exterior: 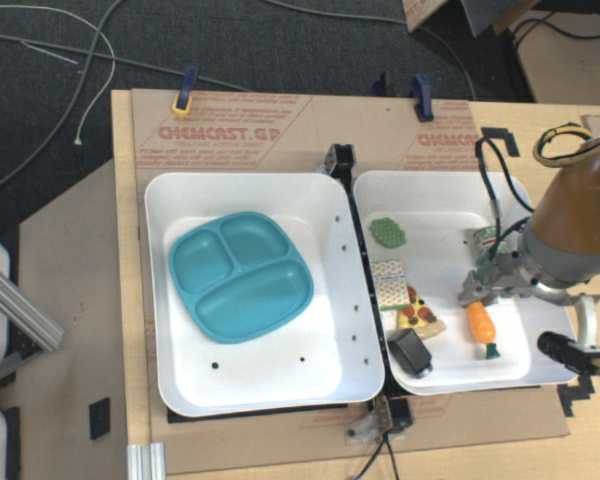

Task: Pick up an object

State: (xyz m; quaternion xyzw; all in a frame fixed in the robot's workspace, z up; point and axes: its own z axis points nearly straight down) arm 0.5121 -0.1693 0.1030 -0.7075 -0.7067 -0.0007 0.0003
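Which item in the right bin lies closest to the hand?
The orange carrot, just below the hand; the green piece, pizza slice and black block lie further left.

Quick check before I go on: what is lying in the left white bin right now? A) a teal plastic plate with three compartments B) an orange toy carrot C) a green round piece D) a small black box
A: the teal plastic divided plate lies alone in the left white bin, while the orange toy carrot, the small black box and the green round piece all lie in the right white bin.
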